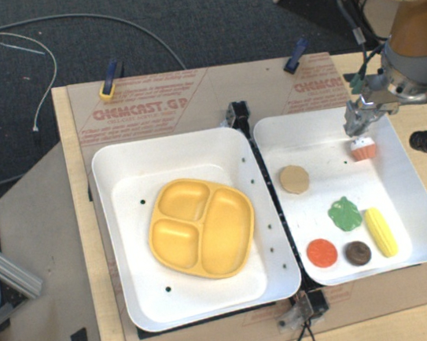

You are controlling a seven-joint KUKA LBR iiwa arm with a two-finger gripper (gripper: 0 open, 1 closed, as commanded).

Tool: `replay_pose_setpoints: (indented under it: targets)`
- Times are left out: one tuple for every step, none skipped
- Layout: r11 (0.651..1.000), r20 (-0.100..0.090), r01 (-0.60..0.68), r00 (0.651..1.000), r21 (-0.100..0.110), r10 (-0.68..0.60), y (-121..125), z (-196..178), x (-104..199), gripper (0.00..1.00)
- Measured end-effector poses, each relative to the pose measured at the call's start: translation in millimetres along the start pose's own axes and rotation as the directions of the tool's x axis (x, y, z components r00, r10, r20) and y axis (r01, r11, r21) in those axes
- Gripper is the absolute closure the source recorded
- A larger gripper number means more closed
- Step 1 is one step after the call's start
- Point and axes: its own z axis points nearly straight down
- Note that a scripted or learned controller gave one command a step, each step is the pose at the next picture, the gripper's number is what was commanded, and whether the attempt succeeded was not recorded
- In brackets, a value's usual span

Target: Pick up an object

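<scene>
From the camera view, I judged the task to be at the approach-and-grasp step: my arm (415,32) had reached in from the right over the right bin (416,199), and its jaws (360,129) stood low over the bin's far end. Directly beneath them lay a small orange-and-white block (363,151), which I took to be the object intended for the pick. The block appeared to sit just under the jaws, touching or nearly touching them, but at this slant I could not tell how far they were open, nor whether the block was actually between them; I therefore recorded no confirmed hold. Elsewhere in the same bin I noted a tan round piece (294,179) near the left wall, a green piece (345,214), a yellow corn cob (380,231) beside it, a red-orange disc (322,253) and a dark brown ring (358,253) at the near end, all well apart from the jaws. The left bin (125,218) held a yellow divided plate (202,227). In my judgement the next move called for closing squarely on the block and lifting straight up; given its smallness, a slip or a miss remained a risk.
</scene>
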Motion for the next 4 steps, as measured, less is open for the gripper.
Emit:
replay_pose_setpoints:
  targets:
    - [1.000,-0.005,0.005,1.000,0.008,-0.005,0.7,7.2,50.0,1.00]
    - [1.000,-0.003,0.003,1.000,0.007,-0.003,6.8,7.2,94.2,1.00]
    - [1.000,-0.004,0.005,1.000,0.005,-0.005,15.3,8.8,143.7,1.00]
    - [1.000,-0.005,0.006,1.000,0.009,-0.006,9.9,11.0,201.3,1.00]
